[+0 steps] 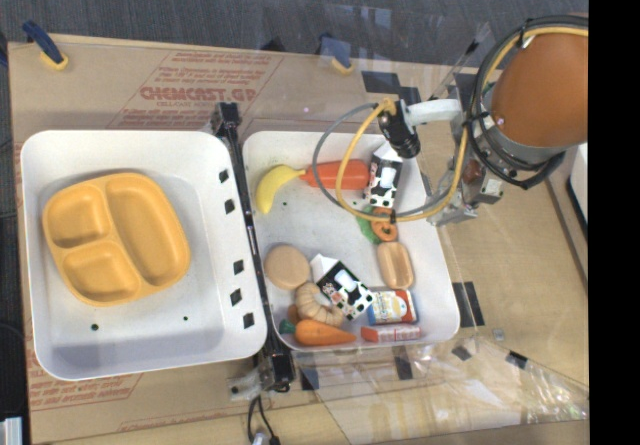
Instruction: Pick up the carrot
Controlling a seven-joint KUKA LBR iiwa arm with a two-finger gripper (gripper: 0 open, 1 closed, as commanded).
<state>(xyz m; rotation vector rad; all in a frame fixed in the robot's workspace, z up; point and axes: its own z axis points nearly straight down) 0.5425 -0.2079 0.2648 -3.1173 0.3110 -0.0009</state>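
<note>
An orange carrot [338, 174] lies across the back of the right bin [432, 233], its tip pointing at a yellow banana [272, 185]. My gripper [385, 176] hangs low at the carrot's right end, right over a black-and-white cow-patterned carton [381, 195]. That carton hides where the gripper ends, so I cannot say whether it touches the carrot. A second orange carrot-like piece [322, 334] rests at the bin's front edge.
The right bin also holds a round tan bun [287, 266], a hot-dog bun [395, 263], another cow-patterned carton [345, 291] and a small bottle [392, 308]. Yellow cables [345, 201] loop over the bin. The left bin [120, 338] holds a yellow divided plate [115, 235].
</note>
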